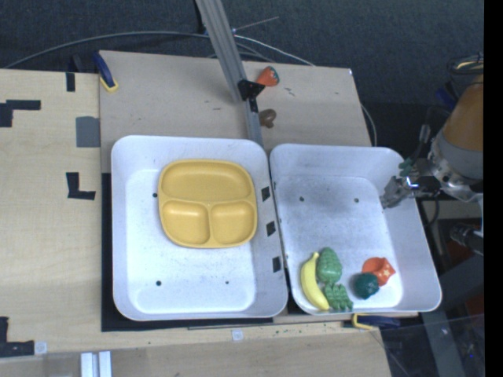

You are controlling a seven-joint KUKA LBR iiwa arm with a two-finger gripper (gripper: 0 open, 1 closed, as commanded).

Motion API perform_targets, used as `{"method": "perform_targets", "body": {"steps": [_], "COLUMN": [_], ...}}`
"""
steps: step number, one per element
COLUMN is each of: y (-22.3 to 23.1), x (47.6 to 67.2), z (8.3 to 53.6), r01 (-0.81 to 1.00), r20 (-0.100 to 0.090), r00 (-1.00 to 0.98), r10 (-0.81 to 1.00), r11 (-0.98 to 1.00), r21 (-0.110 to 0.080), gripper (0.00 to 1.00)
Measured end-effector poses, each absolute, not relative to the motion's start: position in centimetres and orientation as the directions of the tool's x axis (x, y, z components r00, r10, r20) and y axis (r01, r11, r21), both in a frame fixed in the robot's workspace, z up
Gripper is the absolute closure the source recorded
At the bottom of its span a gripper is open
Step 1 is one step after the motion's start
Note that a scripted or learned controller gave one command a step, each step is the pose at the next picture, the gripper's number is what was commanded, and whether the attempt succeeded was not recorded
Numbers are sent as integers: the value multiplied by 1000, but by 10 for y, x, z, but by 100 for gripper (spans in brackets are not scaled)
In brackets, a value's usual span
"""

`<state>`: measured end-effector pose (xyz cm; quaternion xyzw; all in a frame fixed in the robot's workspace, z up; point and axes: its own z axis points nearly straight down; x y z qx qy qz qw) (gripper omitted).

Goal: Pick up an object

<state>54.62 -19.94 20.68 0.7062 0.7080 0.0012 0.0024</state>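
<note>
— Where was the arm (465, 136)?

— At the right edge of the scene, grey with its orange band showing, wrist bent toward the right bin (409, 234). The tool (395, 191) hung over that bin's right rim, toward the far side, well apart from the objects.

— Was it holding anything?

— Nothing showed at its tip. Whether it stood wide or narrow, I could not tell; it was too small and blurred.

— And the objects?

— Clustered in the near part of the right bin: a yellow banana (312, 283) at the left, a green toy (329, 265) just beside it, another green piece (339, 297) nearer, then a dark teal ball (365, 286) touching an orange-red object (380, 269) to the right.

— The left bin (126, 234)?

— It held a yellow divided plate (208, 202), three compartments, toward the far side.

— The surroundings?

— A pale wooden bench (47, 210) with black tape marks (75, 185) at left, a brown board (173, 93) behind the bins, a grey metal pole (220, 30) slanting up from a clamp, and dark carpet (354, 14) with thin cables beyond.
</note>
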Motion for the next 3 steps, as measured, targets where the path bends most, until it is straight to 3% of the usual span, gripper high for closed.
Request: {"method": "perform_targets", "body": {"steps": [1,2,3], "y": [-193,-143,-97], "x": [549,568,599], "z": [268,271,264], "r01": [1000,1000,1000], "r20": [-2,2,0], "r00": [-3,-7,-6], "r10": [1000,1000,1000], "r11": [3,7,6], "r21": [6,0,0], "gripper": [100,100,100]}}
